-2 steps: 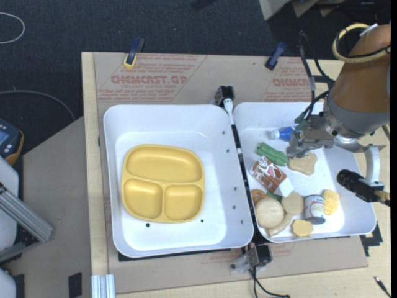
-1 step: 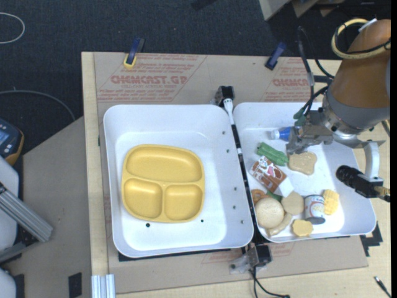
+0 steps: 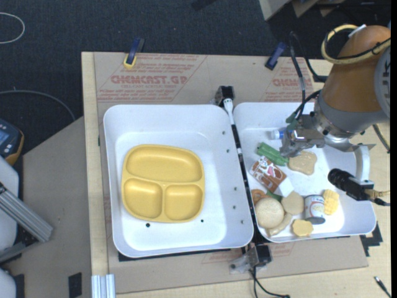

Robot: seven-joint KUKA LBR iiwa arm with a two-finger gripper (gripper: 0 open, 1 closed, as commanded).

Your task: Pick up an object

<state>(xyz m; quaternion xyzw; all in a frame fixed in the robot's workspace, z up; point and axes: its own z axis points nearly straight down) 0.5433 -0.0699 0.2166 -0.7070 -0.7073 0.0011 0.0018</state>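
Hovering over the right bin (image 3: 366, 219), the gripper (image 3: 296, 143) sits by a green stick (image 3: 272, 153); honestly can't tell its grip.

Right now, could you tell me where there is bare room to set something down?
The left bin has bare floor around the yellow tray, widest along its far side. The right bin is crowded with food items under the pincer; only its far corner is bare.

Bench board (image 3: 155, 76) reads "CHEMCAST GP" in red print.
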